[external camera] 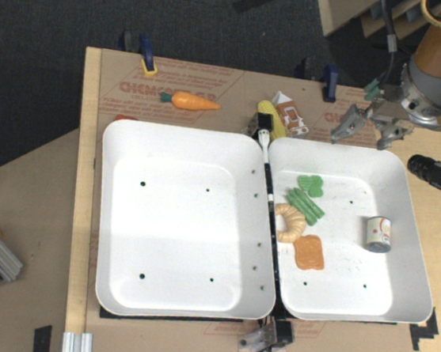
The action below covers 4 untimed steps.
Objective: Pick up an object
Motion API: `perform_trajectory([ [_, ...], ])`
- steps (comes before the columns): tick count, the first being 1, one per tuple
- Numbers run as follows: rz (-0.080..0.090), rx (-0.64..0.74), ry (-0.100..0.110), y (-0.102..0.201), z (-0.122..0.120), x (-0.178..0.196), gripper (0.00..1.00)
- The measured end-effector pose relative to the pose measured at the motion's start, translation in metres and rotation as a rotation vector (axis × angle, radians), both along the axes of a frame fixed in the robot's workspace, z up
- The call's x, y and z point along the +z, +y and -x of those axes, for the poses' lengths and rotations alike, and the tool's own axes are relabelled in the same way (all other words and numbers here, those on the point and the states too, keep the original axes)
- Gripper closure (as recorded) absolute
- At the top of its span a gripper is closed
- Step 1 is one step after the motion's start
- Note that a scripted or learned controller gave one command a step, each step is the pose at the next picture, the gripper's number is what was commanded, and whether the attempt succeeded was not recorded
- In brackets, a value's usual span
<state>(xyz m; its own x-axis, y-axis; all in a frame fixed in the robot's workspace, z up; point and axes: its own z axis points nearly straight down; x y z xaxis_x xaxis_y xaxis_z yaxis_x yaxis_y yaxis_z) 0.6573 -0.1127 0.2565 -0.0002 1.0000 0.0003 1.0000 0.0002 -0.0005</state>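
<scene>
Camera view: pincer [367, 131] open above right bin's [400, 273] far rim, can [378, 233] well apart

Green pea pods [307, 195], croissant [290, 222], orange slab [309, 252], can [378, 233] (on its side) in right bin [396, 308]

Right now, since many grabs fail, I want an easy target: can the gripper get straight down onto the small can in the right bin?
Probably yes. The gripper hangs above the right bin's far rim, and the can lies alone, apart from the other toys.
</scene>
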Motion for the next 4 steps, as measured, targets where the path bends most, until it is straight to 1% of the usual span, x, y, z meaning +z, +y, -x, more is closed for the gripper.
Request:
perform_trajectory([
  [1,0.001,0.001,-0.004,0.000,-0.001,0.011,1.00],
  [2,0.003,0.005,-0.023,0.029,-0.011,0.171,1.00],
  [3,0.002,0.004,-0.020,0.057,0.018,0.289,1.00],
  [4,0.001,0.000,-0.002,0.055,0.017,0.279,0.00],
])
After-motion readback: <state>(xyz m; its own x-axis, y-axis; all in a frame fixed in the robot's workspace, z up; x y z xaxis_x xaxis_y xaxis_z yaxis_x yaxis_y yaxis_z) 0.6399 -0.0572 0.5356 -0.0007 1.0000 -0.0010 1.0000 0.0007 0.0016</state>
